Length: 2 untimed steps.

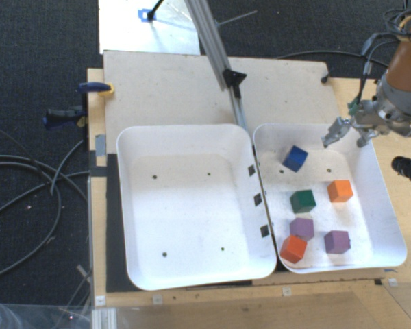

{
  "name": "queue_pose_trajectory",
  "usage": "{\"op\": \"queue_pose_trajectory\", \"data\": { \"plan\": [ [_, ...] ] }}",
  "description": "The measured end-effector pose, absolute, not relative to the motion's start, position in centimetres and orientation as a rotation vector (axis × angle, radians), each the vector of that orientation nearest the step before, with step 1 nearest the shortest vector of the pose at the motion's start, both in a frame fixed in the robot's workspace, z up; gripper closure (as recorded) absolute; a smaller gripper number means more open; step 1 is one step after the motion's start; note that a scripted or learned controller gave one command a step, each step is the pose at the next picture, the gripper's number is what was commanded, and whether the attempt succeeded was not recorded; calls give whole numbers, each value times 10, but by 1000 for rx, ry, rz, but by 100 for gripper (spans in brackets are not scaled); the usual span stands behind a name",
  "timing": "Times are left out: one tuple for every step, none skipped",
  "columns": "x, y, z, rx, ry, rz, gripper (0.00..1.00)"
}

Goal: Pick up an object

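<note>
Hovering the gripper (347,133), fingers spread and holding nothing, over the right bin's (390,214) far edge, I am lining it up squarely above the nearby blue cube (295,158) before descending.

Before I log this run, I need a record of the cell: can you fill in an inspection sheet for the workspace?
Surface: wooden bench bearing a left bin and a right bin, side by side.
Job's things: in the right bin, a blue cube, orange cube, green cube, two purple cubes, and a red-orange cube.
Clutter: nothing seen in the left bin.
End effector: open, above the right bin's far edge, holding nothing.
Cables: black cables on the floor at left.
Surroundings: blue clamp, slanted metal pole, dark carpet.
</note>
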State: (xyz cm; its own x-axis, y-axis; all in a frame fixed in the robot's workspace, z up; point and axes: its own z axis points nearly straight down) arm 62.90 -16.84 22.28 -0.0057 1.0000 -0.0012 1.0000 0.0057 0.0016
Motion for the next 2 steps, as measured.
{"op": "queue_pose_trajectory", "data": {
  "plan": [
    [606,-177,140,2224,2226,-6,0],
    [617,-173,208,2209,2222,8,0]
  ]
}}
